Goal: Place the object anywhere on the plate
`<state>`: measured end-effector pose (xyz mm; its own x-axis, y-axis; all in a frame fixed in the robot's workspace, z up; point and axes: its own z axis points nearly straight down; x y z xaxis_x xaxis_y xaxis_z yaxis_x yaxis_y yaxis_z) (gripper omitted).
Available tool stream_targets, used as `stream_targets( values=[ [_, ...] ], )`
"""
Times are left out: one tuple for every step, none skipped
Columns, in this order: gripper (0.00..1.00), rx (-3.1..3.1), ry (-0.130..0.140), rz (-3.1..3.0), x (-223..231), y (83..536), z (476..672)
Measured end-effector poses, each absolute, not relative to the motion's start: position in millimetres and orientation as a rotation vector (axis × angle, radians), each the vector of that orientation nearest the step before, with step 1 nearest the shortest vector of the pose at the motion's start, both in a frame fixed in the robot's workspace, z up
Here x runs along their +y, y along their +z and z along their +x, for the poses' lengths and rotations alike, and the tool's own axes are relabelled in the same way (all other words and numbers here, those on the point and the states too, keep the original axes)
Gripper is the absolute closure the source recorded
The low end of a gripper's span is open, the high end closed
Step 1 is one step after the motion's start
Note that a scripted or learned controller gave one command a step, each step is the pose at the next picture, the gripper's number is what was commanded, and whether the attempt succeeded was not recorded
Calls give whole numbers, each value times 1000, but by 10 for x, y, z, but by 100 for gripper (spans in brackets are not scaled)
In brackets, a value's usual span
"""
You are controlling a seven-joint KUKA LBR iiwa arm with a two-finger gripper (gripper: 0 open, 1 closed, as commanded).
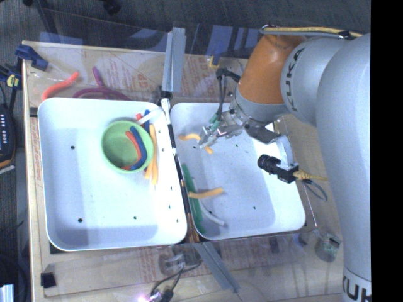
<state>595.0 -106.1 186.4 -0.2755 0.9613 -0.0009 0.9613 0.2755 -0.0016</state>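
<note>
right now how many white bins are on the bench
2. The left bin holds the green plate; the right bin sits beside it, under the gripper.

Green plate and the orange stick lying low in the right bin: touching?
Apart. The camera view shows the green plate in the left bin, the orange stick in the right bin, bin walls between.

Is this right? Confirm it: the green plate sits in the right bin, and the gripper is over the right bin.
Not quite. The camera view shows the green plate in the left bin, not the right one. The rest holds: the gripper is over the right bin.
</note>
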Motion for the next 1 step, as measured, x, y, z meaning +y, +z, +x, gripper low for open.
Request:
stream_targets(
  values=[
    [0,-2509,3,-1891,-1062,1865,5950]
  ],
)
